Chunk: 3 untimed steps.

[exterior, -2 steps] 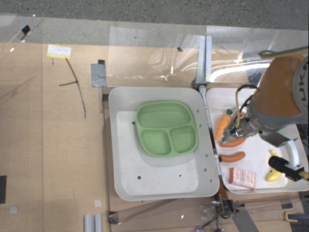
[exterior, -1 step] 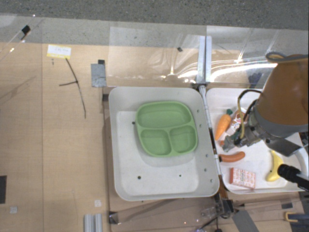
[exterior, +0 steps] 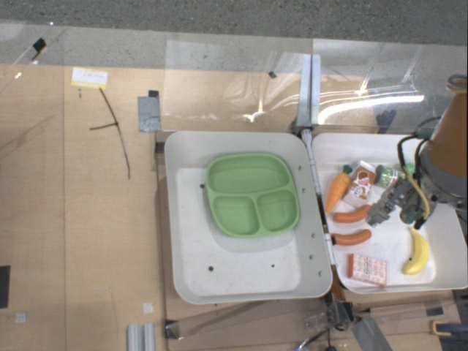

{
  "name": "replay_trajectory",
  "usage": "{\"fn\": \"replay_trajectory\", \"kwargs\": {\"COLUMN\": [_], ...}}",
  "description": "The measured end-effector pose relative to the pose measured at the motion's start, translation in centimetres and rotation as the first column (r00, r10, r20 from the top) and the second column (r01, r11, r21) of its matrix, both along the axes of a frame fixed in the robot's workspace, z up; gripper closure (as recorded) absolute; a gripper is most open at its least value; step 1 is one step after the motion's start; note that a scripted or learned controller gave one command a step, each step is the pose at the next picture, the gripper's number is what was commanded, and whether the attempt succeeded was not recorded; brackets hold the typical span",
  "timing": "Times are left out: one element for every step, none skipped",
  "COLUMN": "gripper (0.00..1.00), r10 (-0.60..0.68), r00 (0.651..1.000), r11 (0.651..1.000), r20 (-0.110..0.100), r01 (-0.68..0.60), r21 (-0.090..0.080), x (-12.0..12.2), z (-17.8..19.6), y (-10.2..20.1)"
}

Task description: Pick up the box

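The box [exterior: 367,269] lies flat at the near edge of the right bin [exterior: 447,282], close to the bin's near wall and just left of the banana [exterior: 417,253]. A grasp here has little room — a descending finger could strike the near rim, or push the box against the wall instead of closing around it. The box is low and flat, so fingers closing slightly high are likely to slide over its top face.

Just beyond the box lie two sausages [exterior: 352,225], one behind the other. The pincer [exterior: 386,209] hovers above this zone, well short of the box and not over it. Whether it is released or clenched cannot be told from this view; nothing is visibly held. A straight descent from the present position would land on or beside the sausages — the wrong item.

Farther back stand a carrot [exterior: 337,189], a small carton [exterior: 361,186] and a green item, packed close together. The arm's cable loop [exterior: 411,168] hangs above them and could snag or sweep them during a lateral move.

The left bin [exterior: 183,269] holds a green tray [exterior: 252,194] and carries no risk for this task. The surface [exterior: 73,232] to the left is out of reach of the motion.
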<state>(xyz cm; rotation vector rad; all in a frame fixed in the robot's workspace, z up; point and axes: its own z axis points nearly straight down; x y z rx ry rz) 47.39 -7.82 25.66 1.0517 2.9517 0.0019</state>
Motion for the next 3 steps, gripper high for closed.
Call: {"fn": "replay_trajectory", "kwargs": {"gripper": [1.00,1.00,1.00], "r10": [0.296,0.770,0.901], "r00": [0.955,0.638,0.434], "r11": [0.955,0.638,0.434], "r20": [-0.001,-0.001,-0.004], "r01": [-0.296,-0.770,-0.901], "r21": [-0.001,-0.007,-0.007], "x": [3.0,1.9,3.5], "z": [-3.7,-1.0,-1.5], "y": [2.1,3.0,1.3]}}
